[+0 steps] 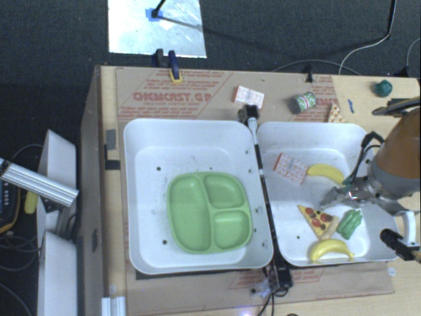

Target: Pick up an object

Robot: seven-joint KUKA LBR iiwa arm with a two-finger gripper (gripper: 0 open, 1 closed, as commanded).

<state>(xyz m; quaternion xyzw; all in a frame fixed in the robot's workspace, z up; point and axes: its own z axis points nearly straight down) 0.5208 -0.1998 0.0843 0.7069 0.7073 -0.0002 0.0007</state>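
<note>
At the frame's lower right, the gripper [335,197] hangs with jaws apart, holding nothing, over the right bin [289,137] near the pizza slice [318,220] and green pickle [349,222]; crowding may cause a glancing miss.

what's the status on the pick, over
End effector low in right bin, nothing seen held. Pizza slice, green piece, two bananas close by.

Single fixed camera overhead, slanted down, mid-range; two shallow white plastic bins [197,133] sit left of the two-finger gripper [339,197].
</note>
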